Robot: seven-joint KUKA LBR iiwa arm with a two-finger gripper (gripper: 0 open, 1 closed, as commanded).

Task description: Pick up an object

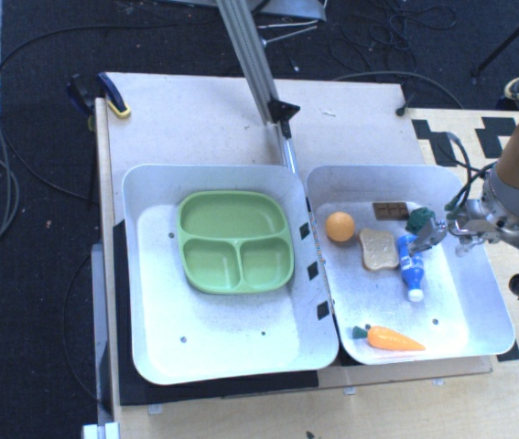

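- Since the claw (431, 233) sits low in the right bin (479, 291), right by the blue bottle (410, 268) and the dark green thing (419, 218), it could bump them away & grab nothing.
- I can't tell if the claw is wide or closed (too small & dark to see), and nothing shows between its tips, so I don't think it has a thing yet.
- The things to pick are all in the right bin: an orange ball (340, 226), a slice of toast (379, 250), a brown block (390, 210), the blue bottle, the green thing, and a carrot (393, 339) near the front edge.
- The bottle touches the toast or lies just beside it, so a grab there could catch 2 things or push one on top of the other.
- The ball is round, so I think a small poke would make it roll.
- The bottle looks smooth & thin, so it may slip out or spin.
- The carrot lies well apart from the rest, prob. the easiest one.
- The left bin (149, 245) holds a green tray (236, 241) w/ three parts.
- Both bins are white & shallow and sit on a pale board (195, 117). Their sides slope up, so things could slide back to the middle.
- A grey pole (250, 44) leans over the back of the bench.
- The floor around is dark, w/ black cables (30, 154) lying on it.
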